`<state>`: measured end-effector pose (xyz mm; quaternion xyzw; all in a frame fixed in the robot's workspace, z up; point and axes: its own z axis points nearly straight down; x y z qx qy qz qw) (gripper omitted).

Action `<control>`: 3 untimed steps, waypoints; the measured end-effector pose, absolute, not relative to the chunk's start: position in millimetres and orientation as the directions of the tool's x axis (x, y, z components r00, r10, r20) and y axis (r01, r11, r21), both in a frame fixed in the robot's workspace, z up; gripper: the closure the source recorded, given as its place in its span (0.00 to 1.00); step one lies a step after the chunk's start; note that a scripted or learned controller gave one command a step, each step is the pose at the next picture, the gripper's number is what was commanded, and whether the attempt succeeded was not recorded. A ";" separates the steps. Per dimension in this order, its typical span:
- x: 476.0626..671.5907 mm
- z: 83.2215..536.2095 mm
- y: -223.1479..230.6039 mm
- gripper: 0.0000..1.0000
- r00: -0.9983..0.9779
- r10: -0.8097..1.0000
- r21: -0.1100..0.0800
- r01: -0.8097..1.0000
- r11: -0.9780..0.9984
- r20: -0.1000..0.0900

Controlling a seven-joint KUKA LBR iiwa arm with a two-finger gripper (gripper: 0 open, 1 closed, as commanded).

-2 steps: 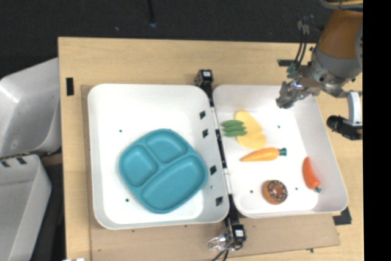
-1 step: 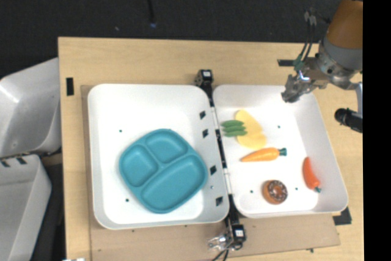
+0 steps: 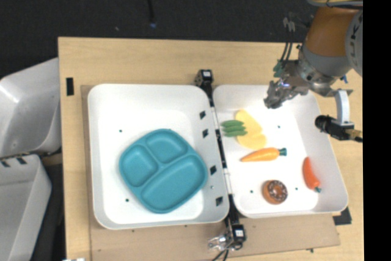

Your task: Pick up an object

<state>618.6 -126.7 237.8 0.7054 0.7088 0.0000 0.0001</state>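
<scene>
Two shallow white bins (image 3: 98, 131) on wooden desk (image 3: 73, 58); nearest, brown round doughnut (image 3: 275, 191), red pepper (image 3: 311, 174), orange carrot (image 3: 263, 154), yellow-and-green corn (image 3: 244, 126). Farther back, pincer (image 3: 276, 96) hovering above right bin, nothing visibly held, spread or pressed together impossible to tell. Approach step, judging so; next: descend over one toy.

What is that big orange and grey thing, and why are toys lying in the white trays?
That is a robot arm, photographed by a camera looking down from above. Its gripper hangs over the right tray, with nothing in it. That tray has pretend food: a yellow corn with green leaves, a carrot, a red pepper and a doughnut. The left tray holds a blue plate with three sections. The robot's job is picking one thing up.
</scene>
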 end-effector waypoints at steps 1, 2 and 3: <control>605.9 248.8 -71.6 1.00 -0.007 1.000 0.001 1.000 0.007 0.002; 589.3 247.6 -30.6 1.00 -0.005 1.000 -0.001 1.000 0.005 0.000; 580.7 240.3 11.8 1.00 -0.005 1.000 -0.001 1.000 0.005 0.001</control>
